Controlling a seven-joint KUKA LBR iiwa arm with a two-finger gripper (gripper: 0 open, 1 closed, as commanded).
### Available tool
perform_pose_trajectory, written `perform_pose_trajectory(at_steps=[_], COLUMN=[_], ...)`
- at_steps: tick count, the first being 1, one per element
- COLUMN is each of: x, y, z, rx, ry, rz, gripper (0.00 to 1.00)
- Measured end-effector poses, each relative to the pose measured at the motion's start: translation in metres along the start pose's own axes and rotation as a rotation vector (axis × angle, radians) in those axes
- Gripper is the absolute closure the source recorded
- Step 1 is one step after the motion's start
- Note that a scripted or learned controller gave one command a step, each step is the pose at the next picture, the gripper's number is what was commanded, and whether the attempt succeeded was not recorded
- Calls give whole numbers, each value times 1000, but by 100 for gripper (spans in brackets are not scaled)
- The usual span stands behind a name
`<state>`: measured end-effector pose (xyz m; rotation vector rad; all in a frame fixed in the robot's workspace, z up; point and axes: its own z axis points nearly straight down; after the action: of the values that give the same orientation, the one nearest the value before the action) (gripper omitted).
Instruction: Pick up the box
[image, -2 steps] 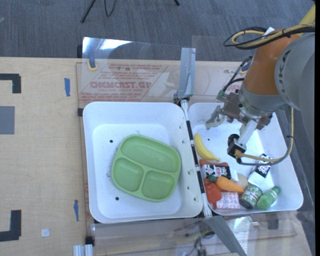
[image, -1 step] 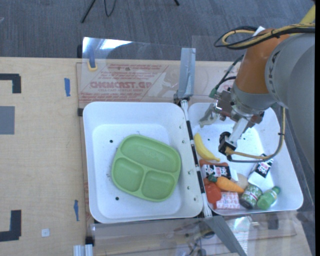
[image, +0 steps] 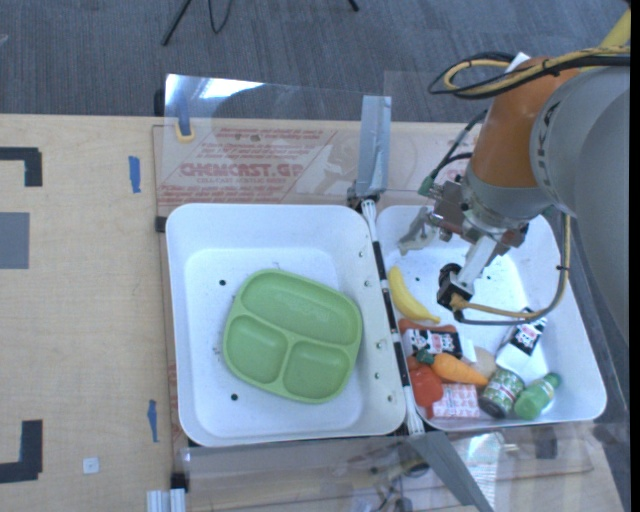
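In the right bin (image: 575, 375), a red and white box (image: 457, 402) lies flat near the front edge. A second box with a black and white cow pattern (image: 437, 343) sits just behind it, partly under a carrot (image: 460, 370). A small black and white carton (image: 525, 338) stands further right. My gripper (image: 427, 228) hangs over the back left part of the right bin, above and behind a banana (image: 408, 296). It is well apart from the boxes, and nothing shows in it.
A green divided plate (image: 291, 335) lies in the left bin (image: 200, 240). A can (image: 501, 391) and a green bottle (image: 537, 395) sit at the right bin's front right. The wall between the bins (image: 385, 300) runs just left of the banana.
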<state>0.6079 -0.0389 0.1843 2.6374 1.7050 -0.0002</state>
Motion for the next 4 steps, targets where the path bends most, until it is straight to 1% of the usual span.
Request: perform_pose_trajectory(at_steps=[1, 2, 3, 4], x=[23, 60, 78, 88], y=[54, 37, 29, 23], z=[0, 0, 0, 0], rx=[1, 2, 2, 3], ry=[0, -1, -1, -1], rz=[142, 203, 247, 284], gripper=[0, 0, 0, 0])
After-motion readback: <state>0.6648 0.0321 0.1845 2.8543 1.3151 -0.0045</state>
